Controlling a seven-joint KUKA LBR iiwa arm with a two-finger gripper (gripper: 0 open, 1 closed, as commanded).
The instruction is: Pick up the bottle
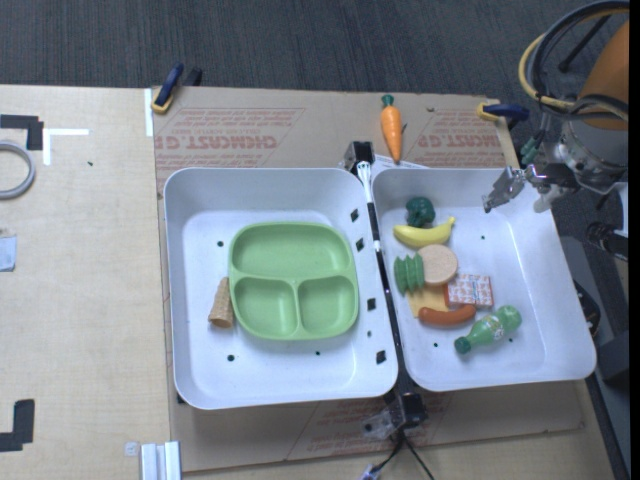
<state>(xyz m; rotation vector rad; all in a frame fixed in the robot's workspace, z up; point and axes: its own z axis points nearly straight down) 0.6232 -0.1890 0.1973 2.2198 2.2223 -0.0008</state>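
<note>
The bottle (488, 330) is small and green and lies on its side near the front of the right bin (560, 268), cap pointing left. My gripper (520, 196) hovers over the back right corner of that bin, well behind the bottle and apart from it. Its fingers (496, 194) stand open with nothing between them.
Beside the bottle lie a sausage (445, 315), a red-and-white packet (470, 290), a round bun (438, 263), a green ridged piece (408, 271), a banana (423, 233) and broccoli (420, 210). The left bin (190, 258) holds a green divided plate (295, 280) and a cone (221, 303). A carrot (390, 128) lies behind the bins.
</note>
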